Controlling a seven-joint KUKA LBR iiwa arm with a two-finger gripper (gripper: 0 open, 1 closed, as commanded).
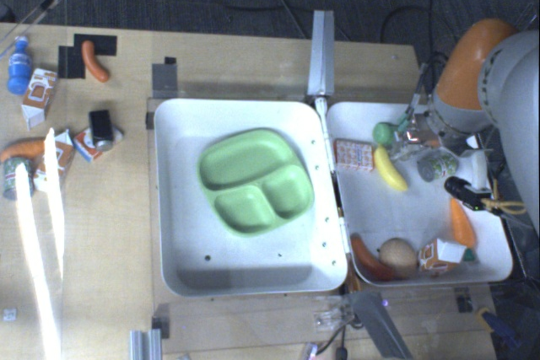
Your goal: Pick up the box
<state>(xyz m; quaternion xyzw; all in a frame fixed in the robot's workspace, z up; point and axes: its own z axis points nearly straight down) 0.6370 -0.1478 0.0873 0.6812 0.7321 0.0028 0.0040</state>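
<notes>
Right bin (506, 265), near edge: small carton (440, 255), white with orange-red print, standing in the front corner; beside it a round brownish item, potato-like (396, 253); then a dark red sausage-shaped piece (368, 259) against the front-left corner. An orange carrot-like piece (461, 223) lies along the right wall.

Right bin, far half: the box (353, 154), flat, rectangular, pink-and-white print, lying face up close to the left wall, just beside a yellow banana (390, 168). A green round item (384, 132) sits behind the banana. Box judged light, thin card, moderately stiff on its edges but crushable across the face; printed surface probably smooth and a little slippery. Lying flat, it offers little height. Best hold, as a judgement: across the shorter pair of edges, fingers dropping either side, keeping clear of the bin wall and the banana. Firm closure risks buckling it; light closure risks slipping.

End effector (415, 133): hanging over the far part of the right bin, near the green item and banana, apart from the box. Whether it is parted or closed cannot be made out; nothing is visibly held.

Left bin (169, 206): one green compartment tray (256, 180), lying roughly central.

Table (101, 265), left of bins: assorted spare items, including a blue bottle (18, 65).
</notes>
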